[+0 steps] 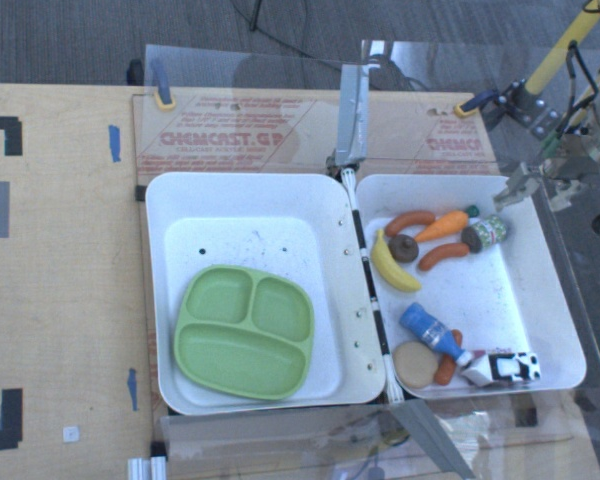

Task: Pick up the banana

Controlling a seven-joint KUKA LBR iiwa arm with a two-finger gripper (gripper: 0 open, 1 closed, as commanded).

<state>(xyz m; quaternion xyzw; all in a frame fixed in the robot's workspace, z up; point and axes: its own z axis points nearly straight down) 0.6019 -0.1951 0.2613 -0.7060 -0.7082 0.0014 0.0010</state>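
Note:
The yellow banana (392,264) lies curved near the left wall of the right bin (550,298), running from the far side toward the near side. A dark brown round piece (404,248) touches its upper end. My gripper (520,186) hangs at the bin's far right corner, partly cut off by the frame edge. It is well to the right of the banana, with nothing seen in it.
Around the banana lie two red sausages (444,256), a carrot (442,227) and a green-labelled bottle (485,232). A blue bottle (430,329), a tan disc (416,364) and a black-and-white item (505,367) sit at the near side. The left bin (170,208) holds a green divided plate (245,330).

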